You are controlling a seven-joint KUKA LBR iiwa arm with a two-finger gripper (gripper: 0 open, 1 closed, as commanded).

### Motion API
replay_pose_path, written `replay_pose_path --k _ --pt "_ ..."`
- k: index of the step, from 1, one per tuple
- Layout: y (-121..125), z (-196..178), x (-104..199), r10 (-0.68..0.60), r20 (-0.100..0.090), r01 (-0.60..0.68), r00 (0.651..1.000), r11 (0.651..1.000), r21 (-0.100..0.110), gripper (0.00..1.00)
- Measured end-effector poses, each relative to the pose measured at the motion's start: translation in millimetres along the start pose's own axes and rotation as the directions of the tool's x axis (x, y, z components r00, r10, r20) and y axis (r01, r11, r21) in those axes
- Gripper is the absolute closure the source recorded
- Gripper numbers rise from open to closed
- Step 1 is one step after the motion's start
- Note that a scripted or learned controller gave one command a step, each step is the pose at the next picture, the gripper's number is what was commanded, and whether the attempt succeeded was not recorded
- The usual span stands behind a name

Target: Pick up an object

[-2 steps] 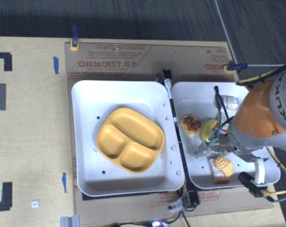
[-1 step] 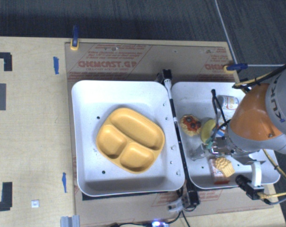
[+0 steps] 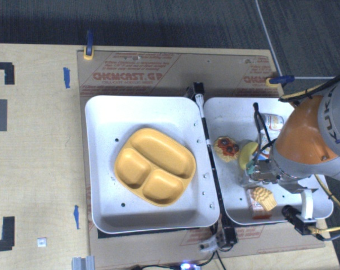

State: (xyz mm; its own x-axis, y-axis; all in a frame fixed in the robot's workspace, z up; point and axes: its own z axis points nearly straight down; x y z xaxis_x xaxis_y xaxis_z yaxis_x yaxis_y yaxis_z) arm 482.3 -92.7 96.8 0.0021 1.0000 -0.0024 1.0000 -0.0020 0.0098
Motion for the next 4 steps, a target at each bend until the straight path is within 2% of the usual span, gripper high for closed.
replay_pose_path --k 1,2,3,4 --pt "0 0 0 0.000 0.000 0.000 1.000 1.000 0.000 0.00" --pt "-2 11 -1 -0.003 -0.004 0.003 1.000 1.000 0.009 0.00" --pt "0 0 -2 -0.002 -0.001 0.002 1.000 1.000 0.001 1.00" --pt "0 0 -2 -0.001 -0.001 0.001 1.000 1.000 0.001 0.00"
